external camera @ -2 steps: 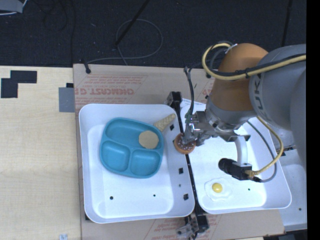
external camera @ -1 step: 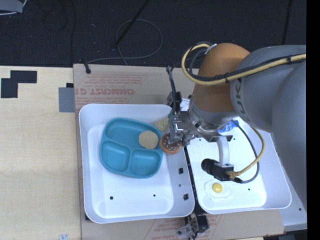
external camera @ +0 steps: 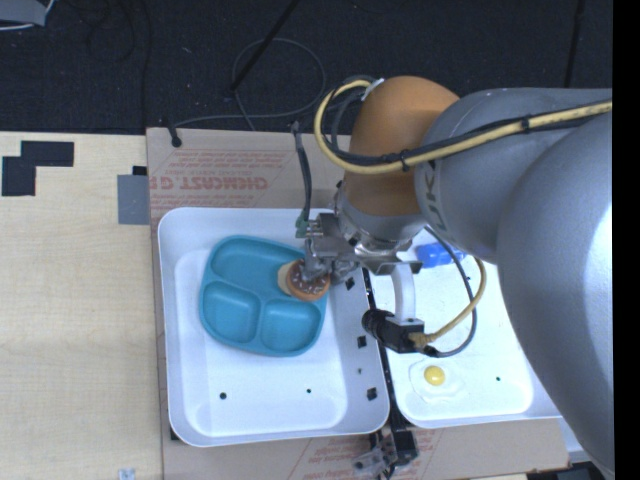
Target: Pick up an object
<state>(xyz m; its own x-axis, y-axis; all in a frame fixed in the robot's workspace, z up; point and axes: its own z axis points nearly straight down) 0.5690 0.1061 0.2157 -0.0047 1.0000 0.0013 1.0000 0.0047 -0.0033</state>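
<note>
gripper (external camera: 318,258) low over left bin (external camera: 190,408) | donut (external camera: 306,282) on right rim of blue divided plate (external camera: 250,313) — directly beneath the tip; round, no long axis | grip state — cannot tell; move: straight down

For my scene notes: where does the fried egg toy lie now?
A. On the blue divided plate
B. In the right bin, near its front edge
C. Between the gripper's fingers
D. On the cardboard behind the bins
B: the fried egg toy lies on the floor of the right bin, apart from the blue divided plate in the left bin.
</note>
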